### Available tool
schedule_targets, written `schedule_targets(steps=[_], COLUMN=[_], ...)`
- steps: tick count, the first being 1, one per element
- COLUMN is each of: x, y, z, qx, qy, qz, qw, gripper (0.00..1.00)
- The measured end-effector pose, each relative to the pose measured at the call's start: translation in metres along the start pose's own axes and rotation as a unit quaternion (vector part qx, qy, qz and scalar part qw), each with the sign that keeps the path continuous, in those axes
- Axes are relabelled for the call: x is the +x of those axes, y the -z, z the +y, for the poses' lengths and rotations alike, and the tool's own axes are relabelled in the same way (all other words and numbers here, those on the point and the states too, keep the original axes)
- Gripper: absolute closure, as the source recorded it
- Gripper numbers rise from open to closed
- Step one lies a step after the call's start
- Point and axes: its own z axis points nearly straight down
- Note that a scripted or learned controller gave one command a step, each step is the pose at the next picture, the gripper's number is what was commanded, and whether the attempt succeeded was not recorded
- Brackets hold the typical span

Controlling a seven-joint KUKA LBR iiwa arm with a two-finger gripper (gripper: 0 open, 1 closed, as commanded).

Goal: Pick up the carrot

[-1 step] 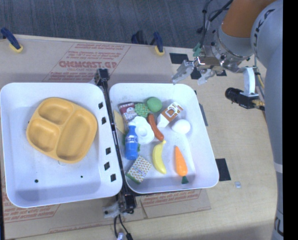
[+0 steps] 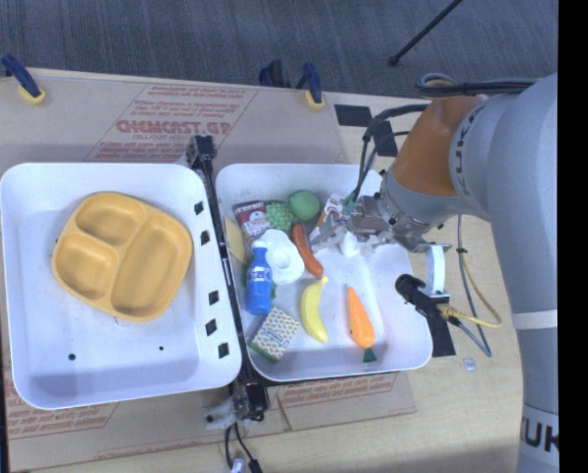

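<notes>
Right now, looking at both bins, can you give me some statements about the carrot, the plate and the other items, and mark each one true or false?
1. The carrot lies in the right bin. True.
2. The yellow plate is in the right bin. False: it sits in the left bin.
3. The banana lies just left of the carrot. True.
4. The carrot is lifted in the gripper. False: it lies on the bin floor, apart from the gripper.
5. The blue bottle is in the left bin. False: it is in the right bin.

Grey carpet-like floor [image 2: 175, 13] behind a cardboard-covered bench [image 2: 175, 116]
</notes>
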Motion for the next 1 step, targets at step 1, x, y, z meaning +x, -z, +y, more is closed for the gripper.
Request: schedule_targets(steps=[1], x=[-0.0075], y=[-0.0411], z=[-0.0468], qx=[-0.002], qy=[0.109], qz=[0.0], qw=[0.9941], gripper=[0.0])
